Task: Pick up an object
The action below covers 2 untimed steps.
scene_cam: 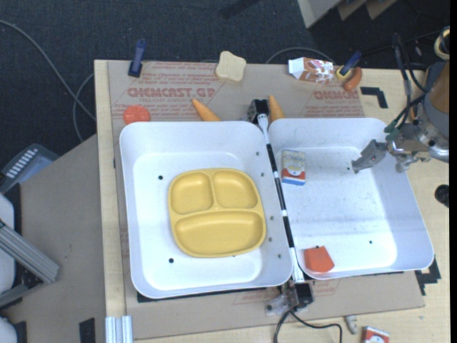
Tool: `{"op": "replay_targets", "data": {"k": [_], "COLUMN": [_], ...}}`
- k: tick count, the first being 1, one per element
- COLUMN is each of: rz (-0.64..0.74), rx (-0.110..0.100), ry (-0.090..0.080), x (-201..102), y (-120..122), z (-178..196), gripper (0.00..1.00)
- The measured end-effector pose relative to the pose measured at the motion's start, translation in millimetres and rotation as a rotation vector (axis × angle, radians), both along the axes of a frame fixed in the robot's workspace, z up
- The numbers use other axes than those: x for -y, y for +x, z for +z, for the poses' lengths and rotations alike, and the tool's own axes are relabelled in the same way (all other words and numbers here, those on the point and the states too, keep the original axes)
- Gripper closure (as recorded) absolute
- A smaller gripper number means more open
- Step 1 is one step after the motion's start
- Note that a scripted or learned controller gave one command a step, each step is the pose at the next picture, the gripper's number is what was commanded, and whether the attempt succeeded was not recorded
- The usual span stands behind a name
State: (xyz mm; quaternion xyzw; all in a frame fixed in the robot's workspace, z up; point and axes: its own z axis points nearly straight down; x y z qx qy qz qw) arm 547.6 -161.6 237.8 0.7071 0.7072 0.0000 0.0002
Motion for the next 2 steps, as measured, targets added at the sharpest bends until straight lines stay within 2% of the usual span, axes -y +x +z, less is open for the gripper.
{"op": "replay_targets", "data": {"k": [1,2], "rz": [0.000,0.001], "rx": [0.001,0.001], "ry": [0.000,0.000], "x": [-55.3,-61.0], "y": [-2.4,92.9], "z": [-153.3,-135.5], "gripper": [0.00,0.00]}}
